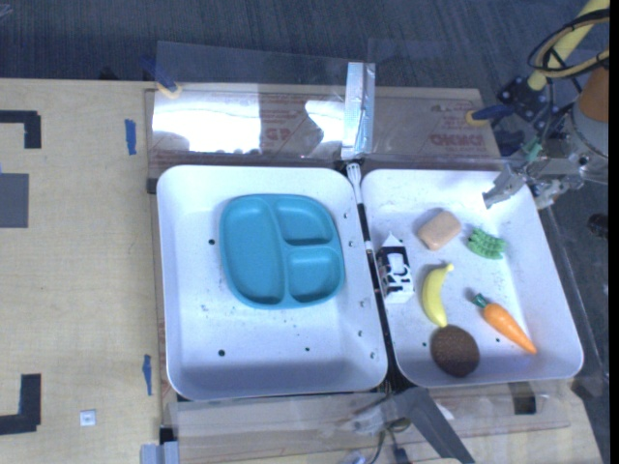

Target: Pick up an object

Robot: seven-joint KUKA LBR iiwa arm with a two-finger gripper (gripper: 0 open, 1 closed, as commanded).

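While my two-finger gripper hangs over the right white bin's far corner, I judge this the approach; whether it is open I cannot tell. Nearest lie the tan block and green leafy piece, apart from each other, giving descent room; the rim is close.

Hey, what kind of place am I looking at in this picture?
Probably a robotics lab's grasping test bench: two shallow white bins sit taped to a wooden bench, one holding a blue divided plastic tray, the other toy food like a yellow plastic banana, with a cabled robot gripper at the right edge.
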